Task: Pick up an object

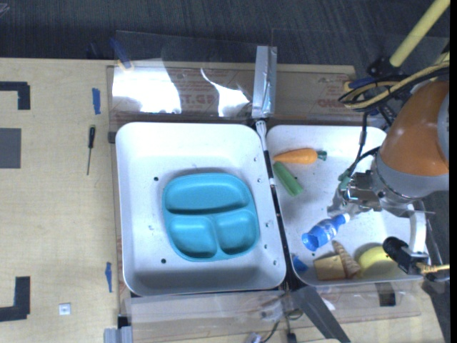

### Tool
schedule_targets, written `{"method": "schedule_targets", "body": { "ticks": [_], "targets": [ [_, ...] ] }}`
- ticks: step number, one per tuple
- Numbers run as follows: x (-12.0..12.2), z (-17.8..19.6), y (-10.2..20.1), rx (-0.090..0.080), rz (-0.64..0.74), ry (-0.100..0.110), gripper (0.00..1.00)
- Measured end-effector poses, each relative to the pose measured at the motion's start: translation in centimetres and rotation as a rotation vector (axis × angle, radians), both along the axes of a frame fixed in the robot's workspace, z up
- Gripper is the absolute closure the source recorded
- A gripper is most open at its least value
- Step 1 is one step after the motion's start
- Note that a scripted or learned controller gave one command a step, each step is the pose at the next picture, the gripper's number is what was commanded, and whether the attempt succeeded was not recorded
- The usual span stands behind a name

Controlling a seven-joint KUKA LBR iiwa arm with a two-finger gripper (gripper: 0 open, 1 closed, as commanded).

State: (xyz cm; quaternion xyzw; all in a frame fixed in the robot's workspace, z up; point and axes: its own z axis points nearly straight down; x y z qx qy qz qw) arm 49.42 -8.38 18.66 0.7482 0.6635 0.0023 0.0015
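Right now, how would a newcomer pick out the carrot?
Take the right bin of the two white ones. Along its far edge lies the carrot, on its side just beyond a green stick. It is the bin's one orange thing, with a green tip.

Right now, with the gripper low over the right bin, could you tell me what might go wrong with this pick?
The gripper sits by the cap end of the blue bottle; a round bottle lying on its side may roll or slip out. The yellow ball and brown piece crowd the bottle, so a push could scatter them. Cables hang near the arm and might snag.
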Motion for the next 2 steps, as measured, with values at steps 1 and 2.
{"method": "schedule_targets", "body": {
  "ticks": [1, 2],
  "targets": [
    [3.2, 0.8, 0.8, -0.003, 0.332, 0.003, 1.0],
    [-1.4, 4.1, -0.8, -0.002, 0.381, 0.003, 1.0]
  ]
}}
